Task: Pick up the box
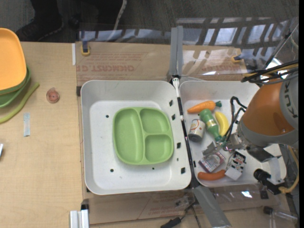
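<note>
While my arm [268, 115] reaches in from the right over the right bin [190, 91], the box [236, 166] lies on that bin's floor near its front edge, a small white carton with dark and red print. My gripper [227, 145] hangs low just above and to the left of the box, close to a shiny packet [212, 161]. I cannot tell how the gripper is set, and nothing shows as held. I judge the pick is not yet made: the approach looks nearly done, while the grasp and the lift are left.

Around the box lie a carrot [203, 106], a banana [222, 121], a green bottle [210, 123], a can [195, 129] and a red sausage-like item [212, 175], which touches the packet's front. The left bin [95, 141] holds a green divided plate [143, 136].
</note>
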Controlling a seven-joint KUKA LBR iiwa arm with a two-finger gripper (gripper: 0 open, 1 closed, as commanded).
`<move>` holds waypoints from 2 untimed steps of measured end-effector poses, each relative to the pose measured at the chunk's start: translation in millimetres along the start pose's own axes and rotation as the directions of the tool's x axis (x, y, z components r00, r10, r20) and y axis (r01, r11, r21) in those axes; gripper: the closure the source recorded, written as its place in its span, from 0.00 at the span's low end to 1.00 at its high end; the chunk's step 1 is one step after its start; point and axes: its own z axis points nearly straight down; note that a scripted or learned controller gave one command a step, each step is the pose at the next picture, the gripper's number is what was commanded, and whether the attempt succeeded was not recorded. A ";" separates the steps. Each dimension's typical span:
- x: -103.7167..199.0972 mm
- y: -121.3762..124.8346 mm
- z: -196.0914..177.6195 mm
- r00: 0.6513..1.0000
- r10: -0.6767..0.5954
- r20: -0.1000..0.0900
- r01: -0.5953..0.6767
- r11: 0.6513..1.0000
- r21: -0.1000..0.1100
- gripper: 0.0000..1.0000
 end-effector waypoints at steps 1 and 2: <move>-1.4 0.9 -9.3 1.000 0.003 0.003 -0.003 1.000 -0.003 1.00; -1.4 0.8 -9.3 1.000 0.003 0.003 -0.003 1.000 -0.003 0.00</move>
